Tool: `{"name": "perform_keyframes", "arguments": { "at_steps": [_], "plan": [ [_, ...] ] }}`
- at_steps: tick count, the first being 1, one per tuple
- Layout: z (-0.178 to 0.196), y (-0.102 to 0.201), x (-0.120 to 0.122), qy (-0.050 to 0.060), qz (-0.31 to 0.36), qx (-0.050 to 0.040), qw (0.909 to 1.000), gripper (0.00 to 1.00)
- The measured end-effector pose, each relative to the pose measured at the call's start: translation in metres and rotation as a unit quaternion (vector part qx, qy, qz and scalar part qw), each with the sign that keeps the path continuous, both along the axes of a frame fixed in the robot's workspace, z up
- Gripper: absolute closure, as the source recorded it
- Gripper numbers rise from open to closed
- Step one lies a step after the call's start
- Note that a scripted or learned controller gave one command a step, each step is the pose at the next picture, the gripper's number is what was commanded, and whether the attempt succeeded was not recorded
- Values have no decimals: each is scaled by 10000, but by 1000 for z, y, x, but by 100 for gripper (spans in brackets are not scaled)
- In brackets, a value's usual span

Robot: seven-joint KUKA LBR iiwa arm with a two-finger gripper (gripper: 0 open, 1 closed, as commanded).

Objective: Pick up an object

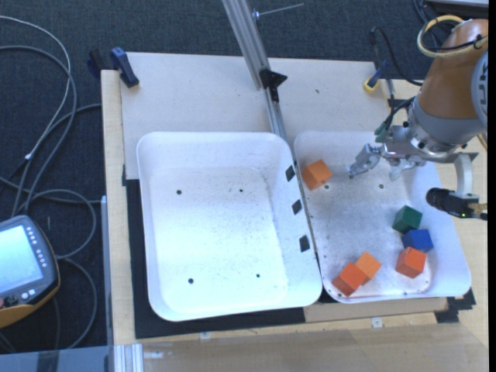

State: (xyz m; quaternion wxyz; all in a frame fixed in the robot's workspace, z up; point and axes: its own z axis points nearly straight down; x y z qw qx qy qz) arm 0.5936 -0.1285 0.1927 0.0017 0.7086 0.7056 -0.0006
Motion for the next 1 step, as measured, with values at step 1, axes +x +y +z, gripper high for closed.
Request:
{"name": "perform_keyframes", "arguments": {
  "at_steps": [1],
  "plan": [
    [-98, -78, -20, 54, -8, 20, 10000, 0]
  ]
}}
